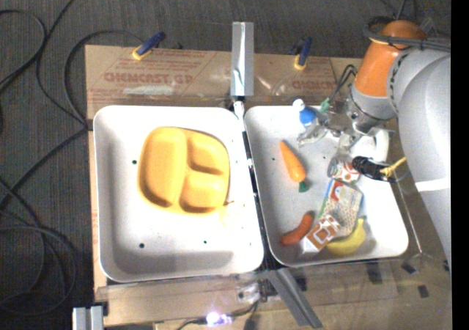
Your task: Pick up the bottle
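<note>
Nearest the camera, at the front of the right bin point(399, 244), lie a yellow toy banana point(350, 240), a printed snack packet point(338, 213) and a small red sausage-shaped toy point(297, 230). Further back in that bin rests a toy carrot point(293, 161), orange with a green tip. Beside it, the left bin point(110, 174) holds a yellow divided tray point(185, 169). Toward the back of the right bin, the hand point(327, 128) reaches in from the right, below the arm's orange band; how far it stands open cannot be told, and nothing is plainly seen in its hold. Just beside it, at the bin's rear wall, sits the bottle point(303, 111), small, white on top with a blue part, partly hidden by the hand. Judging by looks, it is a light, stiff plastic piece, smooth and likely slippery, apt to roll or skid if nudged. A hold across its body, squarely at the middle, seems safer than pinching the narrow top. Behind both bins, the bench point(168, 75) carries two clamps, blue and yellow
</note>
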{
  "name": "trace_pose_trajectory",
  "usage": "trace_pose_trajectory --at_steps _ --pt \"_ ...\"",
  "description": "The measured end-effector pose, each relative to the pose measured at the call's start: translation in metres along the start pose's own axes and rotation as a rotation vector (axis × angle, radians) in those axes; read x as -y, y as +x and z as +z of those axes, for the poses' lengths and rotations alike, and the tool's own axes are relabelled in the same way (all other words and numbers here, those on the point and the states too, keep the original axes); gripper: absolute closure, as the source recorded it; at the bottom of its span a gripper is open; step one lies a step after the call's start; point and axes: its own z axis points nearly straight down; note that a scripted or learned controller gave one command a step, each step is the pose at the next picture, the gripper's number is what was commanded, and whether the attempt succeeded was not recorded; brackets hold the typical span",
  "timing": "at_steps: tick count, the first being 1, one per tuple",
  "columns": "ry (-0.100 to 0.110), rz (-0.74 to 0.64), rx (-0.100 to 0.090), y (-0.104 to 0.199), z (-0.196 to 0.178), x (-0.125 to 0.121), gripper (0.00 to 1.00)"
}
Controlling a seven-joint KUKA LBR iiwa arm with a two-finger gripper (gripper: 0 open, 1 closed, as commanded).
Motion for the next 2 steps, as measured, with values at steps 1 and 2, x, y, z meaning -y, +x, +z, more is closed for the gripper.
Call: trace_pose_trajectory --at_steps 1,2 --pt "-0.039 -0.030 0.010 -0.008 -0.084 -0.004 0.00" --pt "-0.040 -0.148 0.016 -0.024 -0.147 -0.005 0.00"
